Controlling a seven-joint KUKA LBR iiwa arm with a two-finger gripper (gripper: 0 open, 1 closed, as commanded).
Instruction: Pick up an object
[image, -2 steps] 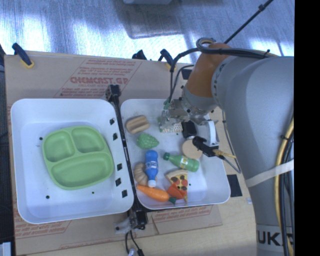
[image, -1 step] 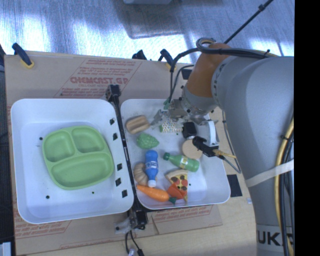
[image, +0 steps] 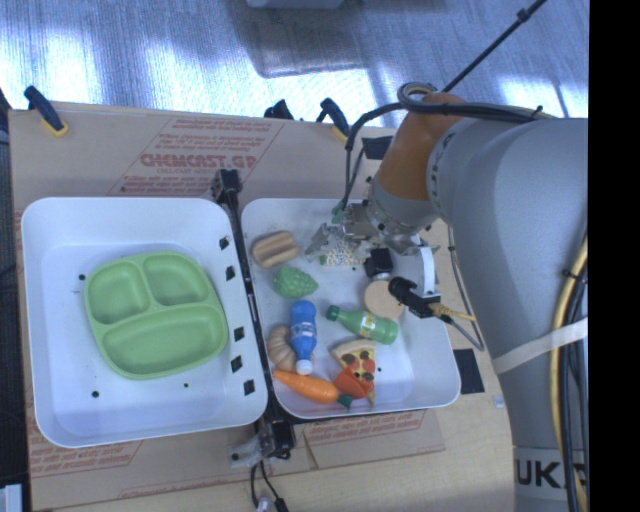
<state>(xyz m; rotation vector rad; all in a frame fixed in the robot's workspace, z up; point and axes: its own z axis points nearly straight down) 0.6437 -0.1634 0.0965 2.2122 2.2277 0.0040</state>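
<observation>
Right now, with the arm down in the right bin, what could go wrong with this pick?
The toys are packed tight: the blue bottle, carrot and pizza slice touch or nearly touch, so a grab may shove neighbours or catch two. The gripper sits near the bin's far wall, so it might clip it. The green bottle lies on its side and could roll.

Brown cardboard-covered bench (image: 150, 150), grey-blue carpet floor (image: 150, 50), sunlight patches

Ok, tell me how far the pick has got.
Done: the arm has reached over the right bin, and its pincer sits low at the far side. In hand: nothing visibly held. Left: the grasp and lift. The blue bottle, green bottle and carrot lie in the bin.
</observation>
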